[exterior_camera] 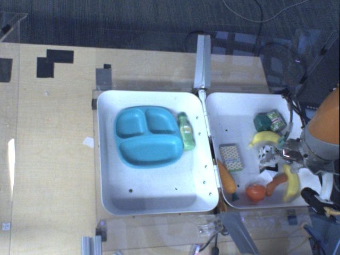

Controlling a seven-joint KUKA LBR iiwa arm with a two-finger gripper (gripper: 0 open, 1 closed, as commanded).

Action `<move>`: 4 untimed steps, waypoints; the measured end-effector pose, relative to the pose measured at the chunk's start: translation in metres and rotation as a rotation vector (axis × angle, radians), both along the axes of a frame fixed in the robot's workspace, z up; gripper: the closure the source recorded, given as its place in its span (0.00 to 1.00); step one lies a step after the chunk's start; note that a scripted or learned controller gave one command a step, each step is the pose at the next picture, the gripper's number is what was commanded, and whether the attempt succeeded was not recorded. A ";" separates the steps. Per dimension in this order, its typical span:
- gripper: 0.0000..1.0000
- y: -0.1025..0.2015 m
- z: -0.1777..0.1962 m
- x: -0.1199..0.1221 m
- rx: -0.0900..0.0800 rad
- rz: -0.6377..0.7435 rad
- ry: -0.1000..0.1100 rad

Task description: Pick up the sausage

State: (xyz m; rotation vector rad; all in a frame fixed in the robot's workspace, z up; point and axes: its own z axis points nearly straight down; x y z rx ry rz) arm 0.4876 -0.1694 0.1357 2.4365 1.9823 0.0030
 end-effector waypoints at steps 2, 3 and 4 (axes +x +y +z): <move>0.00 -0.021 0.007 0.000 -0.001 -0.367 0.000; 0.00 -0.020 -0.039 0.006 -0.010 -0.022 -0.023; 0.00 -0.009 -0.038 0.010 -0.008 -0.400 -0.037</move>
